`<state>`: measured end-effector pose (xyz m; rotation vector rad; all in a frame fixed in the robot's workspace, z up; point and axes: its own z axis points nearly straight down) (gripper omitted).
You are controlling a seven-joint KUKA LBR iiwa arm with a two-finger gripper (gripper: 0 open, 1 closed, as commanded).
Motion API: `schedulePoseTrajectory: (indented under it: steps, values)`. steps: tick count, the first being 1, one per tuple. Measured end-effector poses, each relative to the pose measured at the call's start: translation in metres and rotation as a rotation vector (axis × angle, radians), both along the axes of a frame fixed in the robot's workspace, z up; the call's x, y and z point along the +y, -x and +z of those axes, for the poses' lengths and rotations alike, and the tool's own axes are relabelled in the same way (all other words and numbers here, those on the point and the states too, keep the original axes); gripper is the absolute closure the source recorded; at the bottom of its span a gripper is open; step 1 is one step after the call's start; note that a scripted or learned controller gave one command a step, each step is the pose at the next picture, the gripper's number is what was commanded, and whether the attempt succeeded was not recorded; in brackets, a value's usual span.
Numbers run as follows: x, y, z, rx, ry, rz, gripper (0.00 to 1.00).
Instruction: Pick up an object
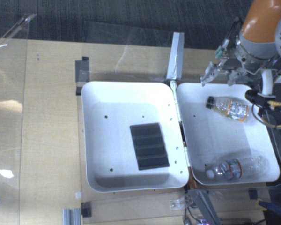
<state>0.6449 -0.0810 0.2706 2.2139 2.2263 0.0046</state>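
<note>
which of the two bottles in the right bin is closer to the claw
The bottle with the orange label, lying near the bin's far edge, just below the claw. The other bottle has a blue label and lies at the near edge.

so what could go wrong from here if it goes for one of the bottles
1. Both targets are clear plastic bottles lying on their sides, the black-capped one and the blue-labelled one; round bodies may roll or slip as the jaws close.
2. The blue-labelled bottle lies close to the near wall of the right white bin, so a finger could hit the wall.
3. The gripper hangs over the bin's far rim and could clip it descending.
</note>
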Motion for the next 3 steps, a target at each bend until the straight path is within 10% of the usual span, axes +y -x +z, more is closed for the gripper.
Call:
schedulePoseTrajectory:
  steps: [1, 2, 3]
  values:
    - [-0.007, 0.016, -0.175, -0.003, 0.0, -0.034, 0.0]
    - [-0.051, 0.03, -0.111, -0.004, 0.001, 0.022, 0.0]
    - [-0.098, 0.001, -0.183, -0.005, 0.003, 0.09, 0.0]
